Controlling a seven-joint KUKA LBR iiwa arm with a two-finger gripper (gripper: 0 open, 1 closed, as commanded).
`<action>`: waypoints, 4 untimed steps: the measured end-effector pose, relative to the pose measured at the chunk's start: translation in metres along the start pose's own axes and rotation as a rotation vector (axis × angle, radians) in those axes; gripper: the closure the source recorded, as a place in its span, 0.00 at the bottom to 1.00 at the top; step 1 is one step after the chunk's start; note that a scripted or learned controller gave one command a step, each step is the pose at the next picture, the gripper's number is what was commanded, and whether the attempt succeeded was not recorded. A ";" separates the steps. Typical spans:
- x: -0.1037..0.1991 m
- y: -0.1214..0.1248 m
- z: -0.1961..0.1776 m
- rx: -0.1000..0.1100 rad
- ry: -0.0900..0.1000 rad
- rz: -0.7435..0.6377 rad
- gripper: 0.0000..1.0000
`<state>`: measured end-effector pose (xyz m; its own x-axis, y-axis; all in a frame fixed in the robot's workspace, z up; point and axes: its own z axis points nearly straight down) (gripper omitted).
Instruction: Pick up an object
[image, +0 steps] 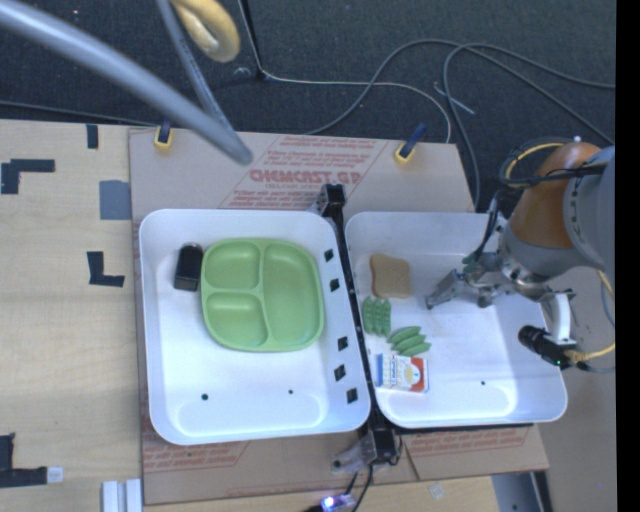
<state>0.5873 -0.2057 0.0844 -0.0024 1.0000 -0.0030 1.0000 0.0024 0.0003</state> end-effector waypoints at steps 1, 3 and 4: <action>0.000 0.001 -0.012 -0.005 -0.002 -0.001 1.00; 0.004 -0.010 -0.126 -0.004 0.002 0.001 1.00; 0.004 -0.009 -0.179 -0.005 0.001 0.001 1.00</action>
